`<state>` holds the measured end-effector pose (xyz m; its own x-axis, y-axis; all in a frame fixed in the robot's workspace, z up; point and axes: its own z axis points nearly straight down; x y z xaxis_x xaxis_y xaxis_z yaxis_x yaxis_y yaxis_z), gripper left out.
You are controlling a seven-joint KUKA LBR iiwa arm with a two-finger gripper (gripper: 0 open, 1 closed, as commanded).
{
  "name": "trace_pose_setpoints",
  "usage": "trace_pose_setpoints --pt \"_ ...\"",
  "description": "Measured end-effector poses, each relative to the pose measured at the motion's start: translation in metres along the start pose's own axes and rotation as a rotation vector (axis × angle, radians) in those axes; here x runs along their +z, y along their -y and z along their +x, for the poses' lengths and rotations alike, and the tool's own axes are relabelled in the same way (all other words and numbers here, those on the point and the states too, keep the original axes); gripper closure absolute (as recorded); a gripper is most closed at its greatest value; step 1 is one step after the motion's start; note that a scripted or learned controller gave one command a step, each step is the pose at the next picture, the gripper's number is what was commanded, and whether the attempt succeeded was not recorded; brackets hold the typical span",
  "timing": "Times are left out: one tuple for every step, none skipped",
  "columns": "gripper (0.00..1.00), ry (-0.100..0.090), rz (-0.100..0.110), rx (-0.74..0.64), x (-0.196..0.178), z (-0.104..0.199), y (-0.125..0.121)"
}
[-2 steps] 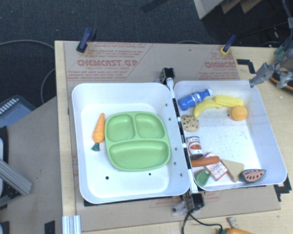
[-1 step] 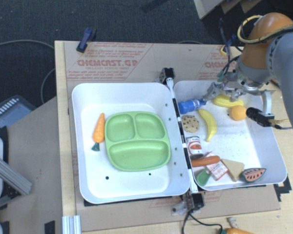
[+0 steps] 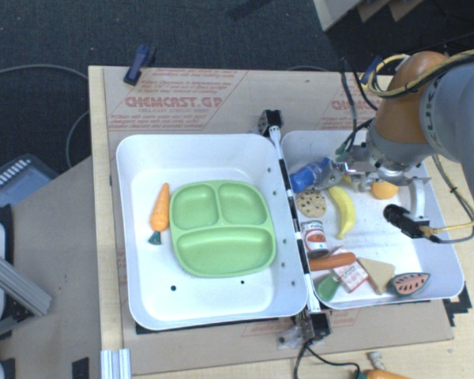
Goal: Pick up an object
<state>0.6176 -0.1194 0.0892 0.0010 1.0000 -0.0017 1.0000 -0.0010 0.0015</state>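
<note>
Jaws state: cannot tell, hidden under wrist over right bin (image 3: 442, 267) far end. Banana (image 3: 344, 211) lies just left-below, long axis running near-to-far; orange ball (image 3: 385, 189) just beside wrist.

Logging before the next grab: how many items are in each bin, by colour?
Green: 2, tray, piece
Orange: 2, carrot, ball
Yellow: 1, banana
Blue: 1, bottle
Red: 2, can, sausage
Total: 8
</note>
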Motion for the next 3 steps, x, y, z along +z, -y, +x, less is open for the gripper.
trace_pose_setpoints --pt "0.00 0.000 -0.005 0.001 0.002 0.008 0.043" --pt "1.00 -0.001 -0.006 0.000 -0.008 0.010 0.042" --pt "1.00 -0.003 -0.002 -0.003 -0.108 0.082 -0.007"
